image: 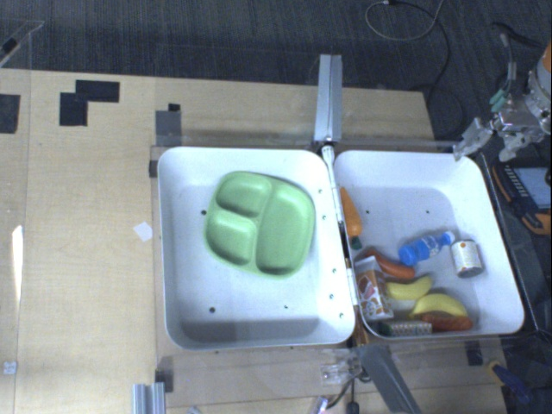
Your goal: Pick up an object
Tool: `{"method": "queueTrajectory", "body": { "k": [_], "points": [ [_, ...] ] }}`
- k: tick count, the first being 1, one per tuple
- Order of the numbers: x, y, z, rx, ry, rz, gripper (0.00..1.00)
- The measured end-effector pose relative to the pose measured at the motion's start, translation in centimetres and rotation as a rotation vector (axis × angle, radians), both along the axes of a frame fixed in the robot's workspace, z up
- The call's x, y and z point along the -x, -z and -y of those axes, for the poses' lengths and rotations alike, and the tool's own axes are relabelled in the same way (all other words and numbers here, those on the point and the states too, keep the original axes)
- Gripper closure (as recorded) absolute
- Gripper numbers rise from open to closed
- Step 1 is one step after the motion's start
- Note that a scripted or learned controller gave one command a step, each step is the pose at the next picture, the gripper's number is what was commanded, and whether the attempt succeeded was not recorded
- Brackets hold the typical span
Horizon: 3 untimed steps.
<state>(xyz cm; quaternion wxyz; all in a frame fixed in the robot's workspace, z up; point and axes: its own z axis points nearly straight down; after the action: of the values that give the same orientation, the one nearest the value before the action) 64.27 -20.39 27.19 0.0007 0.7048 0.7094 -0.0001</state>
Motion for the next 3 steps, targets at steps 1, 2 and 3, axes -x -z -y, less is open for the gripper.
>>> {"method": "queueTrajectory", "body": {
  "k": [1, 2, 3],
  "points": [
    [4.9, 13.0, 0.1, -0.002, -0.07, -0.002, 0.0],
    [7.1, 18.0, 0.1, -0.001, -0.02, 0.002, 0.0],
    [6.9, 17.1, 0.1, -0.001, -0.023, 0.004, 1.0]
  ]
}}
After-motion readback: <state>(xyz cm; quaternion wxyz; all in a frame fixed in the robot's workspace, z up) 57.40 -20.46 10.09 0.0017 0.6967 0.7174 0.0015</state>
